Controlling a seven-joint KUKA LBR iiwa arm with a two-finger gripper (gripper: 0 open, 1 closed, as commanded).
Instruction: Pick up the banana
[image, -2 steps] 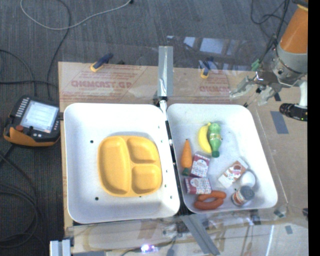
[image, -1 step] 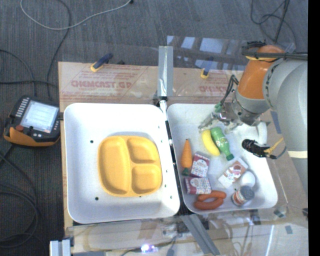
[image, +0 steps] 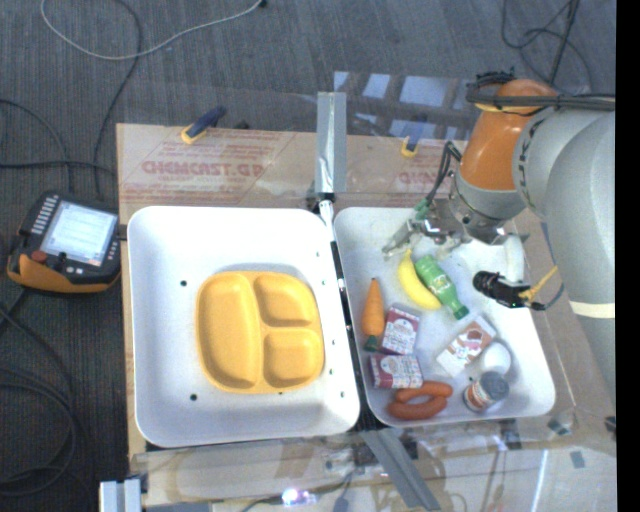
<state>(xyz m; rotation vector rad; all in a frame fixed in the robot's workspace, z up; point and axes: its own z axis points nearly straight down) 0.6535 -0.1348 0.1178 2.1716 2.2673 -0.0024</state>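
The yellow banana (image: 413, 283) lies in the upper middle of the right bin (image: 535, 395), running diagonally. A green bottle (image: 441, 286) rests against its right side and partly over it. My gripper (image: 424, 236) hangs just beyond the banana's upper end, near the bin's far wall. It is open, its fingers (image: 399, 240) spread, and nothing is between them. The banana rests on the bin floor, apart from the gripper.
The right bin also holds a carrot (image: 372, 306), two small red-and-white cartons (image: 400, 331), a sausage (image: 420, 400), a white packet (image: 465, 347) and a small can (image: 482, 392). A yellow compartment tray (image: 261, 328) sits in the left bin (image: 160, 260). A teach pendant (image: 68, 243) lies off to the left.
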